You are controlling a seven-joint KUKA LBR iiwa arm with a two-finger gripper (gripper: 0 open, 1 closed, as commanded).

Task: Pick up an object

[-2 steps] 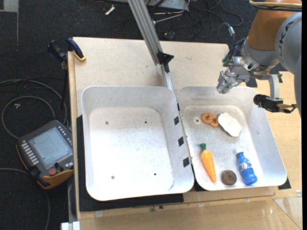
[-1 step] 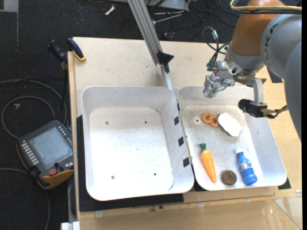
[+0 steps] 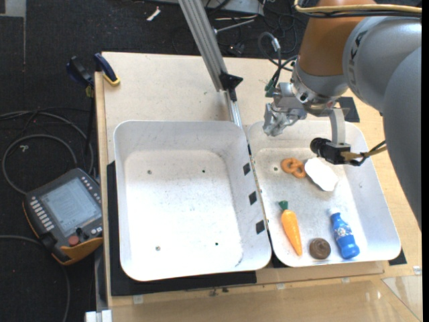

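White plastic fills the near part of my feed: two shallow bins side by side on the worktop (image 3: 154,72). The left bin (image 3: 134,139) has a bare floor with a few dark specks. The right bin (image 3: 382,206) holds all the items I could go for.

Nearest me in the right bin lie three things in a row. A toy carrot (image 3: 291,228), orange with a green top, lies lengthwise close to the bin's left wall. Just to its right sits a small brown disc (image 3: 320,248), and right beside that a blue bottle (image 3: 344,233) with a white cap, lying flat, cap end pointing away from me.

Further back in the same bin I see a white lump (image 3: 321,174) and, touching its left side, a small orange pretzel (image 3: 293,167). A black part hanging off the arm sits just above the white lump.

Beyond those, the claw (image 3: 274,126) hangs over the far left corner of the right bin, near the wall between the bins. It is well apart from the carrot, disc and bottle. I see nothing between its tips; whether they are spread or closed I cannot tell from this angle.

Behind it rises the grey arm (image 3: 375,39) with its orange band, reaching in from my right.
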